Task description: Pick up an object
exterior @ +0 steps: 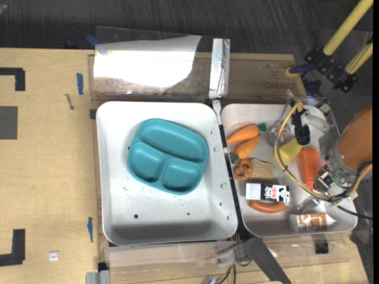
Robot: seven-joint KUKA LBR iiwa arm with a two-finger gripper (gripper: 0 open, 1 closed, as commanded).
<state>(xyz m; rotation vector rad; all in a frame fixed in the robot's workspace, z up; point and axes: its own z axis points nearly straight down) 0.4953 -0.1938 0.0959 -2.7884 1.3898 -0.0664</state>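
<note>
Camera view: carrot lies left of the pincer, apart.

Arm cut off at right edge, orange piece partly behind it, right wall of right bin hidden under it

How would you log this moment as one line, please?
hand: above right bin | grasp: cannot tell | left bin: teal divided plate

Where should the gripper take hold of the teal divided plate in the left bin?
The teal plate lies flat, open side up, likely too wide to span. Come straight down and pinch the raised lower-left rim across its thickness, where the left bin has bare floor beside it.
</note>
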